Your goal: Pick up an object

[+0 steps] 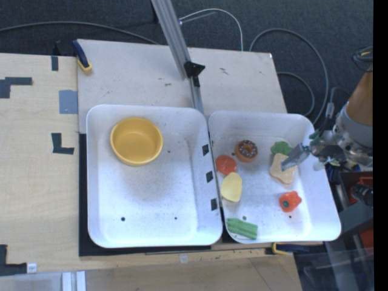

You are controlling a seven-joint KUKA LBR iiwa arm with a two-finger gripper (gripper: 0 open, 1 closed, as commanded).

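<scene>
The right bin (260, 121) holds several toy foods: a chocolate donut (246, 151), a red tomato (225, 164), a pale yellow piece (231, 187), a tan bread slice (282, 170), a green leafy piece (280, 147), a red pepper (290, 201) and a green bean pod (242, 228). My gripper (297, 157) reaches in from the right edge of this bin, its grey fingers low over the bread slice and beside the green piece. Nothing shows between the fingers.
A yellow bowl (136, 140) sits at the back left of the left bin (97, 180). A metal pole (173, 32) slants down to the divider between the bins. Cables lie on the dark floor behind the right bin.
</scene>
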